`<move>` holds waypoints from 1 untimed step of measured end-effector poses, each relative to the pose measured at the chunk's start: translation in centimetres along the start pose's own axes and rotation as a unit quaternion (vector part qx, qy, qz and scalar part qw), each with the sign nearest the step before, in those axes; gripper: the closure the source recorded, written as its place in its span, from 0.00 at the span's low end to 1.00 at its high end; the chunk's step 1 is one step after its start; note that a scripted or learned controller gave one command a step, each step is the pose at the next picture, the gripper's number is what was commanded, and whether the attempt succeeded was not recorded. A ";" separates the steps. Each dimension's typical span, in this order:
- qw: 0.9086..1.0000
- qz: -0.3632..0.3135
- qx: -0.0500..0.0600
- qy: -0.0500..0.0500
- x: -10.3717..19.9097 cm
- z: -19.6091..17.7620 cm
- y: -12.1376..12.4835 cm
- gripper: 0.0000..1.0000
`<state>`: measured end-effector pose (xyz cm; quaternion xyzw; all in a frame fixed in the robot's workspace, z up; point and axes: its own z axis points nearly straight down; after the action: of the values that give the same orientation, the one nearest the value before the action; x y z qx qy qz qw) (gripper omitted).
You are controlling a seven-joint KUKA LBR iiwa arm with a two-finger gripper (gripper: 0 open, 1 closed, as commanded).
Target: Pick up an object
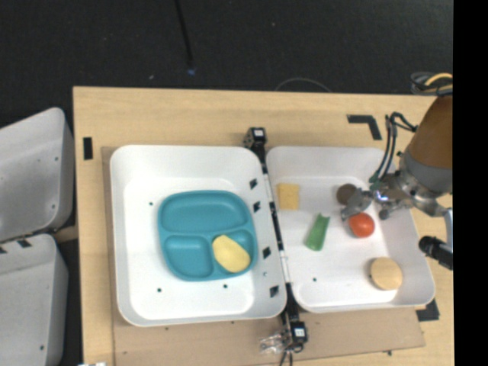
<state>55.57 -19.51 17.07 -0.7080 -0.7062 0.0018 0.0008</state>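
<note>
1. Two shallow white bins side by side on the tabletop (91, 280): left bin (130, 296), right bin (335, 300).
2. In the left bin, a teal divided plate (194, 212) carrying a yellow, lemon-like piece (231, 253) in its lower right compartment.
3. In the right bin: a small yellow square block (288, 196) near the dividing wall, a green stick-shaped piece (317, 232) lying tilted towards the middle, a red round tomato-like object (361, 225), a tan round bun-like piece (386, 273) near the lower right corner, and a dark brownish lump (348, 194) just above and left of the red one.
4. End effector (374, 202) low over the right bin, just above the red object and beside the dark lump. Opening of the tool impossible to tell from this angle, hidden in a clutter of dark parts; nothing seen held.
5. Likeliest target, judging by nearness: the red object, though possibly the dark lump instead.
6. Handling guess for the red object: light, smooth and rounded, so prone to rolling or squirting out under an off-centre pinch. Best taken across its widest middle, straight down, centred.
7. Risk: nudging the dark lump close by on the way down.
</note>
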 end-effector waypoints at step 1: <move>1.000 0.000 -0.001 0.000 0.5 5.5 0.7 0.00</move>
<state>56.29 -19.01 11.53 -0.7079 -0.7063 0.0014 0.0000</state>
